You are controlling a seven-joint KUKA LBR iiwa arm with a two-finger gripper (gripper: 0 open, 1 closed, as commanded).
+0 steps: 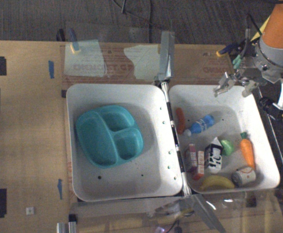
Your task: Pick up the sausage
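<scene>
**End effector hanging over the right bin's far edge, sausage lying by the divider**

The arm (279,30) is reaching in from the right, its orange band sitting above the grey wrist. The end effector (234,84) is hovering over the far rim of the right bin (272,164), and its fingers appear to be spread apart with nothing between them, though they are small and thin here, so this is a fair reading rather than a sure one.

The sausage (180,120), a reddish-orange link, is lying in the right bin close against its left wall, near the seam between the two bins, and well apart from the end effector. Just to its right a small bottle with a blue cap (200,124) is lying tilted. Nearer the front, a dark carton (212,157) is resting beside a green item (226,147), with a carrot (247,152) to the right. A banana (217,182) is lying along the front wall, and a small can (243,177) is lying just beside its right end.

The left bin (83,178) is carrying a teal divided plate (109,135). Both bins are sitting side by side on the wooden desk (24,130).
</scene>
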